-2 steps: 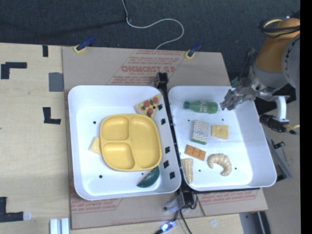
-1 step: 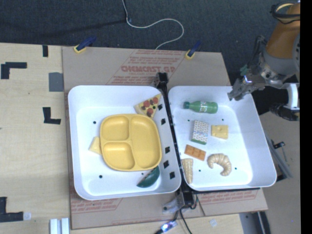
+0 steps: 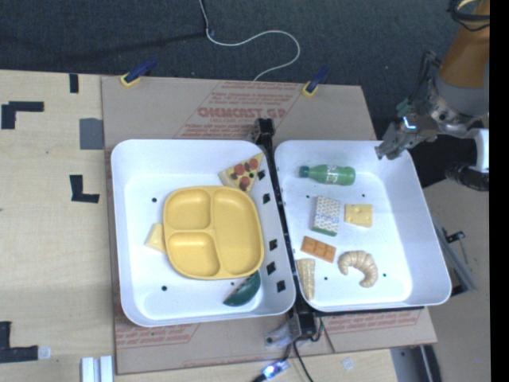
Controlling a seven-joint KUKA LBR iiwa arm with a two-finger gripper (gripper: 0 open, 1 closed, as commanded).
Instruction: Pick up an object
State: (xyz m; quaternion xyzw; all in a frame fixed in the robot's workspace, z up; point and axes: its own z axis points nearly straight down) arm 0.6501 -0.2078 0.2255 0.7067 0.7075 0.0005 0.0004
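In the right white plastic bin (image 3: 421, 213), a curved tan toy croissant (image 3: 359, 266) lies at five o'clock, a yellow cheese square (image 3: 359, 215) near centre, and a green plastic bottle (image 3: 328, 174) at eleven o'clock. The grey two-finger gripper (image 3: 391, 146) hovers over the bin's one-o'clock corner, holding nothing.

The grey arm (image 3: 465, 70) enters from the right — orange band uppermost, wrist angled down and leftward. Its claw (image 3: 391, 146) hangs at the arm's lower-left end — small, dark, nothing visibly between it.
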